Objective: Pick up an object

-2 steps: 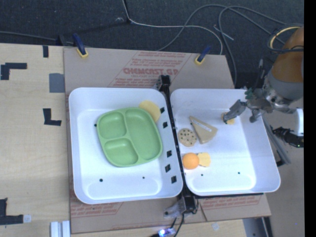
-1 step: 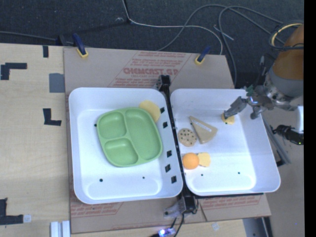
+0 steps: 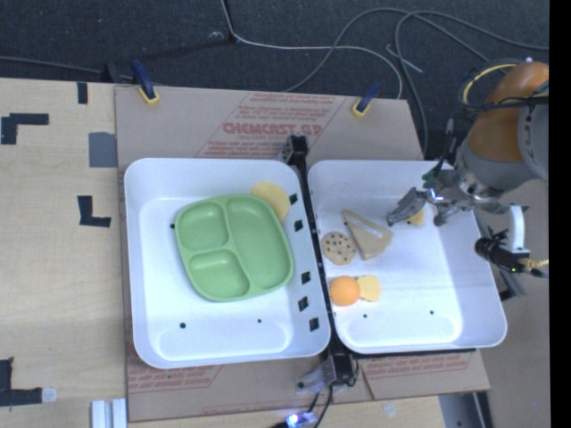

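Observation:
The right bin (image 3: 464,319) holds a tan wedge (image 3: 367,235), a round speckled cookie (image 3: 337,247), an orange ball (image 3: 344,291) and a small yellow piece (image 3: 368,288) beside the ball. My gripper (image 3: 418,216) hangs low over the bin's upper right part, just right of the wedge. It is open, one finger pointing left and down toward the wedge's tip. A small yellow bit (image 3: 416,219) lies on the bin floor in the gap between the fingers, and nothing is gripped.
In the left bin (image 3: 152,328) lie a green divided plate (image 3: 234,246) and a yellow lump (image 3: 272,197) by the divider. Black clips line the ridge between the bins (image 3: 308,266). Cables trail over the dark floor behind the bench.

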You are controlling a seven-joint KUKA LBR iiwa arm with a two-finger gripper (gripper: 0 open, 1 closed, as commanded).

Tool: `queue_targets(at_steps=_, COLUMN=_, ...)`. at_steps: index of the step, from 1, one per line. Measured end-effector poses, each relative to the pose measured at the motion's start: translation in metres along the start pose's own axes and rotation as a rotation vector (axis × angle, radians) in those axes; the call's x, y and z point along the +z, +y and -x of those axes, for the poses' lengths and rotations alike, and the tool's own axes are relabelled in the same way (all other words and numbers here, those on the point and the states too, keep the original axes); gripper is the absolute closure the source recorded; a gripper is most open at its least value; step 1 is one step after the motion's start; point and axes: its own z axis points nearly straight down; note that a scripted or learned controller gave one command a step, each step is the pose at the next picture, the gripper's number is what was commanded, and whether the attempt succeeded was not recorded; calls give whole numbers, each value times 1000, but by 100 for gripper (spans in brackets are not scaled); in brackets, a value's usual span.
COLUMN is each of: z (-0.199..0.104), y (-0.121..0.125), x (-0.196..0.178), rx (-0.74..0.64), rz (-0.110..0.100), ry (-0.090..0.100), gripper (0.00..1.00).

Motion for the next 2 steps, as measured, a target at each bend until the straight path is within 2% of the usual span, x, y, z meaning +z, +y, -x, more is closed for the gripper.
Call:
queue_targets(at_steps=1, z=3, y=7, x=47, rx=0, rz=-2, ry=0, gripper=0)
queue_targets(at_steps=2, z=4, y=9, x=61, rx=1, rz=7, ry=-2, gripper=0)
